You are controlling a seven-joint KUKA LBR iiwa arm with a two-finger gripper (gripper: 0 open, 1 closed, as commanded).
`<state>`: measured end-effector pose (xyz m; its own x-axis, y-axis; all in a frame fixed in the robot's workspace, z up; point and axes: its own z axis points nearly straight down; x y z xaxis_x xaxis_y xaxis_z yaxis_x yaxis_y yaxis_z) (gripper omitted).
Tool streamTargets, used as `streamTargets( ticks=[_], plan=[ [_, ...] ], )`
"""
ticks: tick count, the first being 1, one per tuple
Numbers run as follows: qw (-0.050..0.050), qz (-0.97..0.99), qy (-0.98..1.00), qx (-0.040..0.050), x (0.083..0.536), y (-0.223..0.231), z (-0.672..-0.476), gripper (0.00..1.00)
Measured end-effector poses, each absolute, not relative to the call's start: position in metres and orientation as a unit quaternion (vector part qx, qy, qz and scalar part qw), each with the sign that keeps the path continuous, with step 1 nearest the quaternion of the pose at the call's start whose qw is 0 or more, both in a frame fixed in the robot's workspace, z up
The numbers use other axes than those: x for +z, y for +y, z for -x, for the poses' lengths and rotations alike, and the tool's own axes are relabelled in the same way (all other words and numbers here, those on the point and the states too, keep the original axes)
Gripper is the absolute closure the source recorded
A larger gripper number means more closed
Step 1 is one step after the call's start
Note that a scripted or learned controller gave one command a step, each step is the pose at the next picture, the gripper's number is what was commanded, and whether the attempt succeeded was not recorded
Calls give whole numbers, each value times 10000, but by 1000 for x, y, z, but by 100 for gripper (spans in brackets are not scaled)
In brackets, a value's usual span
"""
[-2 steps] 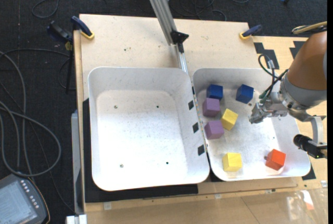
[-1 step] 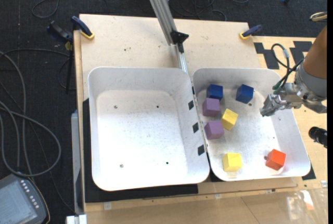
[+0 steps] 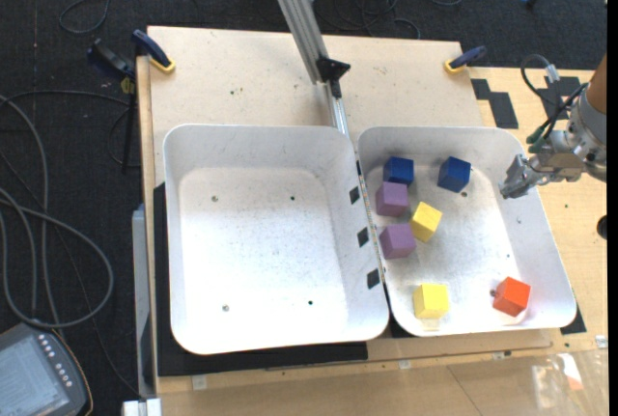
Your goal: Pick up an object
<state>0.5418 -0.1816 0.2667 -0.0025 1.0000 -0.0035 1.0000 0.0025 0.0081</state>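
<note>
Blue-and-yellow clamps [image 3: 153, 50], floor cables [image 3: 58, 211], grey pendant [image 3: 34, 375]

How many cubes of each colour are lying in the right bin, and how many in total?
Blue cubes: 2
Purple cubes: 2
Yellow cubes: 2
Orange cube: 1
Total: 7, all in the right bin.

The scene was brightly and evenly lit from above. The white bins [image 3: 261, 231] were nearly washed out, their rims glaring, and the cubes cast only short, soft shadows. The dark floor [image 3: 58, 163] around the table [image 3: 241, 76] stayed dim. The frame was low in resolution and slightly soft, most at the right edge.
</note>
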Motion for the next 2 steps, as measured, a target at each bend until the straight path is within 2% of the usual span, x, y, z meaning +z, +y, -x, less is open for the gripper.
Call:
streamTargets(
  ticks=[1, 2],
  plan=[
    [-3, -7043, 7099, 6, 252, -132, -554, 100],
    [-2, -7039, 7103, 12, 255, -70, -565, 100]
  ],
)
